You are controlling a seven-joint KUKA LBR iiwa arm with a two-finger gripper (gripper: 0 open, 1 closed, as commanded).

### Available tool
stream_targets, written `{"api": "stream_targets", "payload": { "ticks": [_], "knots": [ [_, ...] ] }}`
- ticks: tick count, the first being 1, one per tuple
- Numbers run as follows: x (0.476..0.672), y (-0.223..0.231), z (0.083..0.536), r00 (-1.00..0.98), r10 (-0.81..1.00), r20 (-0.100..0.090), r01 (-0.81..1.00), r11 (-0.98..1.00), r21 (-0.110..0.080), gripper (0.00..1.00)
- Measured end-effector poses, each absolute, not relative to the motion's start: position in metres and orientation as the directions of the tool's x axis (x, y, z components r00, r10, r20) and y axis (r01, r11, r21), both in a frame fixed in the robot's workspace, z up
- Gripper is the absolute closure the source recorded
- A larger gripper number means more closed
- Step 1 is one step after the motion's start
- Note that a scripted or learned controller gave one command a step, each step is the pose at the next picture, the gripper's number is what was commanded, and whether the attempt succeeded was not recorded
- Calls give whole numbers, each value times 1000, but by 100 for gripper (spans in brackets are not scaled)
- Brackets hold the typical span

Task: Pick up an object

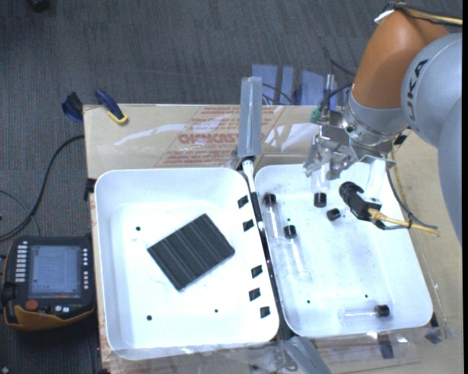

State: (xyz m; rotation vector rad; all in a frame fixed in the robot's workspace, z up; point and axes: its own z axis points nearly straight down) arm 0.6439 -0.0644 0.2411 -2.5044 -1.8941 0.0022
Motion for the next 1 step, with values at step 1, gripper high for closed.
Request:
{"api": "stream_targets", "payload": {
  "ticks": [1],
  "knots": [
    [644, -56, 232, 347, 938, 0, 938, -347, -5, 100]
  ]
}}
